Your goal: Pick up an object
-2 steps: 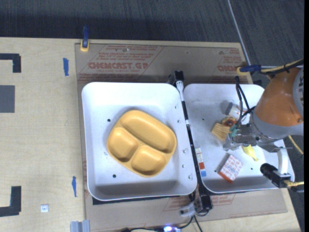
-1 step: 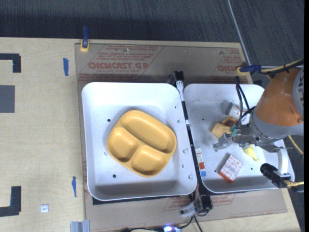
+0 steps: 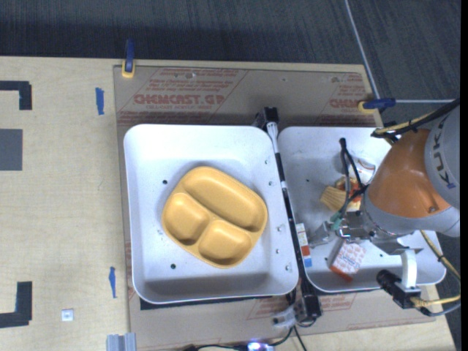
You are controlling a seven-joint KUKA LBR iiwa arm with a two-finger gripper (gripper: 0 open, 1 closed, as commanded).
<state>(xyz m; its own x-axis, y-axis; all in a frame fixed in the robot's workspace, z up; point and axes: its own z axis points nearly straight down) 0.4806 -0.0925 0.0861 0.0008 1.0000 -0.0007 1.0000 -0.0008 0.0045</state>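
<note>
meanwhile the gripper (image 3: 344, 229) hangs low in the right bin (image 3: 311, 148) by a small packet (image 3: 348, 258); finger state unclear.

The bench (image 3: 58, 218) is a pale wood-toned surface with black marks near its left edge and short blue tape strips. On it lies a brown board (image 3: 219, 90) printed with red lettering, held by a yellow-and-blue clamp (image 3: 129, 58) at its upper left corner and another clamp (image 3: 373, 105) at its upper right. Two shallow white bins rest side by side on the board: the left bin (image 3: 146, 196) and the right bin (image 3: 307, 148), their inner edges touching along a dark strip.
</note>
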